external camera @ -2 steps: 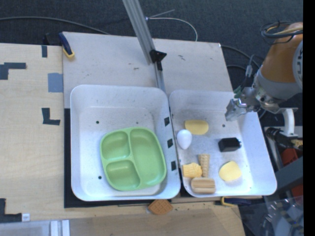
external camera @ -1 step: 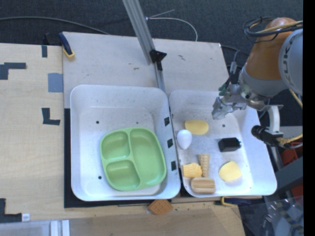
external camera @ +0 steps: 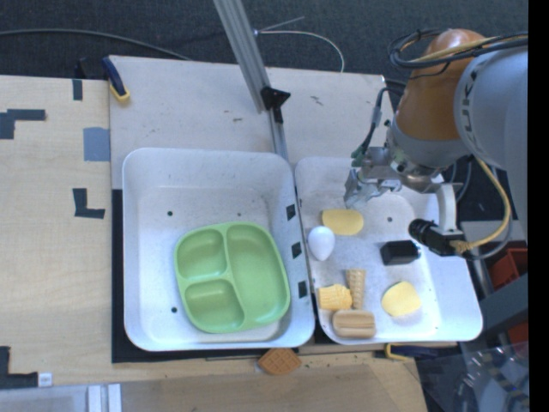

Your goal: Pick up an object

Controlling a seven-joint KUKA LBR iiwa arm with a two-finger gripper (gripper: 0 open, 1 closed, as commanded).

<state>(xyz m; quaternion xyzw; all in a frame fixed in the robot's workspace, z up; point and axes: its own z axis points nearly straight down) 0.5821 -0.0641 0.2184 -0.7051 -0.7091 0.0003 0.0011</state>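
Yellow toy (external camera: 342,222) (flat, right-centre) lies just below the claw (external camera: 371,184), poised to grab; its opening I cannot tell.

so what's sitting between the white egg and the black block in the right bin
In the camera view, bare bin floor lies between the white egg and the black block. The yellow flat piece sits just above that line, the waffle cone below it.

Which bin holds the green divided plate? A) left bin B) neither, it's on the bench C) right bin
A: the green divided plate lies flat inside the left bin, while the right bin holds the small food pieces.
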